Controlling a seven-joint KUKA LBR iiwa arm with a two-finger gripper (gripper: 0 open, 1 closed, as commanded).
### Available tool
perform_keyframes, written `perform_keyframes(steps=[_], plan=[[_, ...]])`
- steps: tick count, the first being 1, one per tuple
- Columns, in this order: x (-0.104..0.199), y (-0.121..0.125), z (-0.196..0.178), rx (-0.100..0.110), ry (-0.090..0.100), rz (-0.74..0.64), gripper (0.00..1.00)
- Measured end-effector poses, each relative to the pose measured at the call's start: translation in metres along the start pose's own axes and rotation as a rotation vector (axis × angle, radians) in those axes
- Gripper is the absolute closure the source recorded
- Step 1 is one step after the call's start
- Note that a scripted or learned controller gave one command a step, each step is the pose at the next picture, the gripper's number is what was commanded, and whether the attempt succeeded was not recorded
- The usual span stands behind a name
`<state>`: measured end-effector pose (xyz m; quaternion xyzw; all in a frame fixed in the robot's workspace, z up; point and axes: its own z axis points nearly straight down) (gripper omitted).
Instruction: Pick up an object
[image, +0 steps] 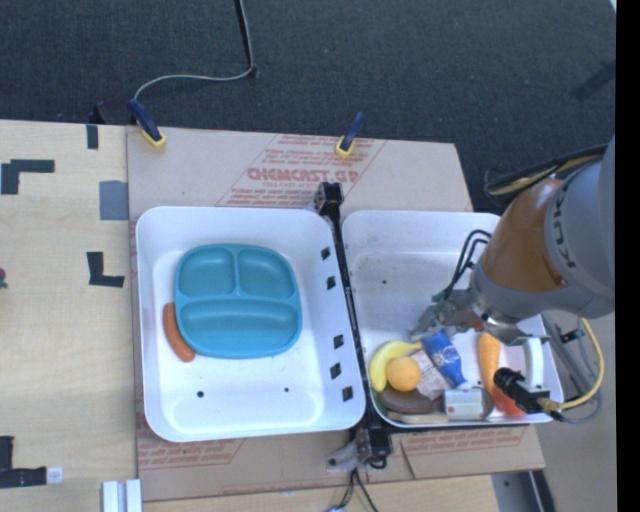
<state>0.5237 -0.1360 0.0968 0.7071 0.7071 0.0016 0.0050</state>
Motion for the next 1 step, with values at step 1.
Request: perform_keyframes(steps=[1], plan=[[0.1027, 0.0203, -0.0878, 0.009, 0.006, -0.003, 1.00]])
